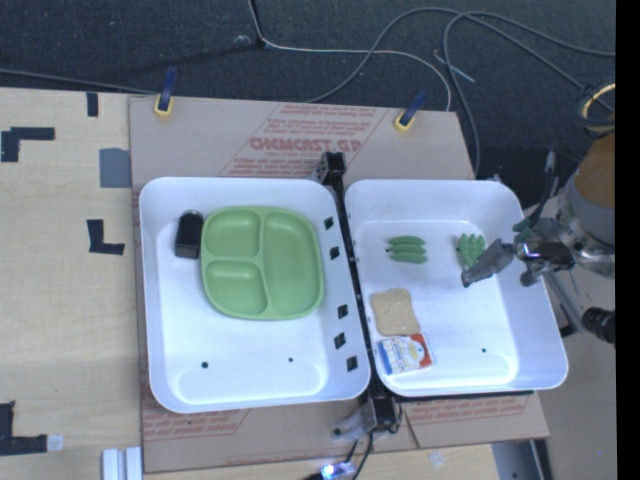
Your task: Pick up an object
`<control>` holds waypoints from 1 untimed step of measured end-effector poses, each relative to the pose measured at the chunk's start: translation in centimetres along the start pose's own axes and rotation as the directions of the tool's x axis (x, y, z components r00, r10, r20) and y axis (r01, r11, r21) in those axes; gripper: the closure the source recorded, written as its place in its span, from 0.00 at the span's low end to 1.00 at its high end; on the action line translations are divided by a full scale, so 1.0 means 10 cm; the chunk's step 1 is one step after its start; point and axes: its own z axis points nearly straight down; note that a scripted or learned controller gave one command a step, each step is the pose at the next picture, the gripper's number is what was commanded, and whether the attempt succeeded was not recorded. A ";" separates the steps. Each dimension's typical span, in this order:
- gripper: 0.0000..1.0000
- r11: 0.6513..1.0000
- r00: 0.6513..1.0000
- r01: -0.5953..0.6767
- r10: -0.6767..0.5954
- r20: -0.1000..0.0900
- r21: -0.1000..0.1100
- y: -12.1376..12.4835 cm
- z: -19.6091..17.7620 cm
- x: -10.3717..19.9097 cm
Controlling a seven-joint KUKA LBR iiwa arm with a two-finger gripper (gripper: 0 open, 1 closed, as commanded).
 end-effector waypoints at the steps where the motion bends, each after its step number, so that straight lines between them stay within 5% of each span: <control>1: 0.00 1.000 1.000 0.004 -0.004 0.002 -0.010 0.02 -0.05 0.00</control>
